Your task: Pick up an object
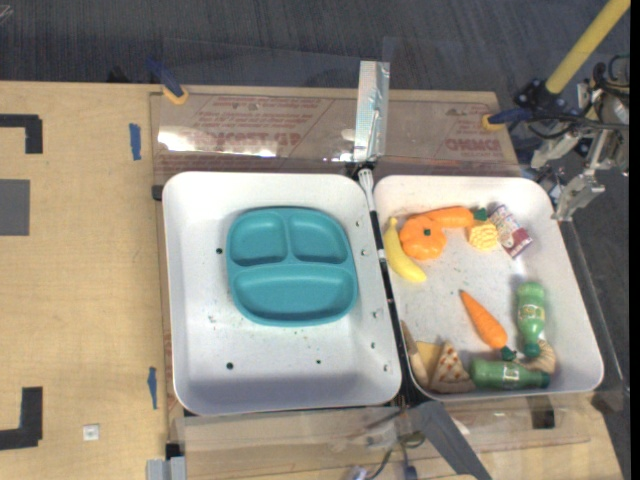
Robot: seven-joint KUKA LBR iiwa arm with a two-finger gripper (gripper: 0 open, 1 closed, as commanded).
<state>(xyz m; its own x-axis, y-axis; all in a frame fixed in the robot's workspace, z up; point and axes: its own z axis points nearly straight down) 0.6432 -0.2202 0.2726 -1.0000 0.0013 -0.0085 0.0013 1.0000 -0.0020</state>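
The right white bin [575,298] holds several toy foods. A yellow banana [403,253] lies by its left wall, touching an orange round fruit [424,242]. A long orange piece [452,215] and a yellow corn cob [484,235] sit near the back, next to a red and white packet [511,232]. A carrot [484,319] lies in the middle. One green bottle [531,311] stands on the right and another green bottle [507,373] lies along the front. Pizza slices [440,364] rest in the front left corner.
The left white bin [190,298] holds a teal divided plate [292,265]. A clear upright panel [372,108] stands behind the seam between the bins. Metal fixtures [585,163] and a yellow pole [595,28] sit off the right bin's back right corner.
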